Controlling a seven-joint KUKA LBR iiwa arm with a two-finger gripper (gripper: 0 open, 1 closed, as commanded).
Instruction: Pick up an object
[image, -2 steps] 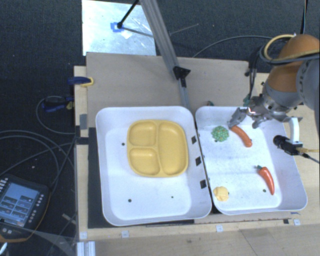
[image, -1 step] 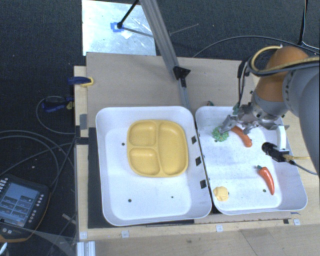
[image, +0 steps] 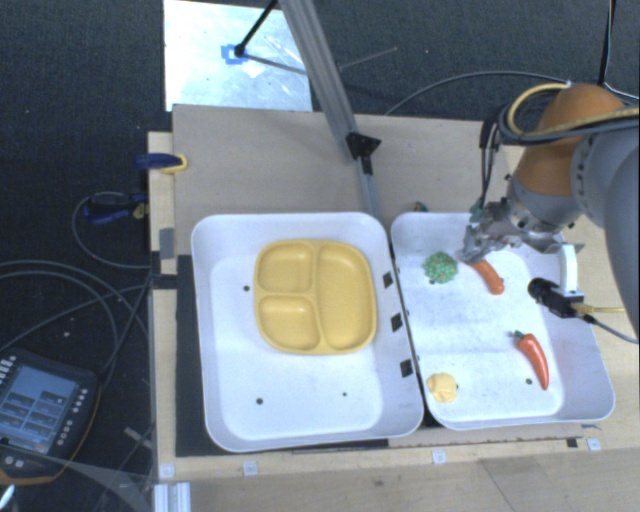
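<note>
orange sausage (image: 489, 276), tilted, right bin (image: 590, 400)

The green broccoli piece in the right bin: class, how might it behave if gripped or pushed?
The broccoli piece looks small, so probably light. Its rounded, bumpy top may let it roll or slip when nudged. It lies beside the gripper, apart from the orange carrot.

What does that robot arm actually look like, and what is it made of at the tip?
The arm is bulky, rounded and grey, with a glossy orange band above the wrist. Dark cables loop beside it. Its hand is a small cluster of grey metal parts.
</note>
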